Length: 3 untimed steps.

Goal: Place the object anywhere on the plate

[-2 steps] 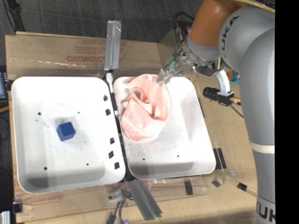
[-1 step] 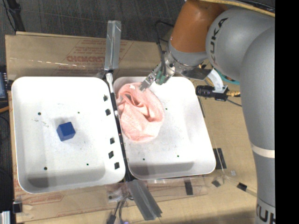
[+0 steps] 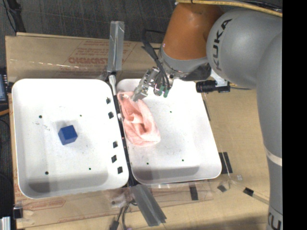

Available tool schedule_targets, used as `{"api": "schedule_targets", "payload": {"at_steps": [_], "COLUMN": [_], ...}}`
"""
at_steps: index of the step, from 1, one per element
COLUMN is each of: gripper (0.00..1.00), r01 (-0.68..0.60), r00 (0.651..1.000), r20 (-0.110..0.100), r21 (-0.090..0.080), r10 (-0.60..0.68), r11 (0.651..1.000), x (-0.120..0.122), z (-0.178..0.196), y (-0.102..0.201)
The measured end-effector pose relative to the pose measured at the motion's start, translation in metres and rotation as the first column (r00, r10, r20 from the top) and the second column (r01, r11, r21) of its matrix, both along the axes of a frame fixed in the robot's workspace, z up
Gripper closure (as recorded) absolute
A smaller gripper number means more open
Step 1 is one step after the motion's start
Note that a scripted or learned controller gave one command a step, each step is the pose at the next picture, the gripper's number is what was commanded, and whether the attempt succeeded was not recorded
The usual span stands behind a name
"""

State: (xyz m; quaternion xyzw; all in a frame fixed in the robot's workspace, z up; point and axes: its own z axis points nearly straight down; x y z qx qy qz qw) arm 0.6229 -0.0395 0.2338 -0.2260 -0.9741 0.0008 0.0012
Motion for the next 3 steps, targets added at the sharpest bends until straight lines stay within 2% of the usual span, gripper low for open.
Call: {"api": "schedule_targets", "payload": {"at_steps": [1, 2, 3], "gripper": [1.00, 1.00, 1.00], "r01": [-0.393, -0.444, -0.445], "r00": [0.919, 0.896, 0.895], "r20": [0.000, 0.000, 0.000], "r21": [0.001, 0.001, 0.000], "r10": [0.393, 0.444, 0.445], "r11": [0.919, 0.896, 0.895], "x": [-0.011, -0.030, -0.053], "z": [0.008, -0.004, 0.006], "y": [0.049, 0.101, 0.150]}}
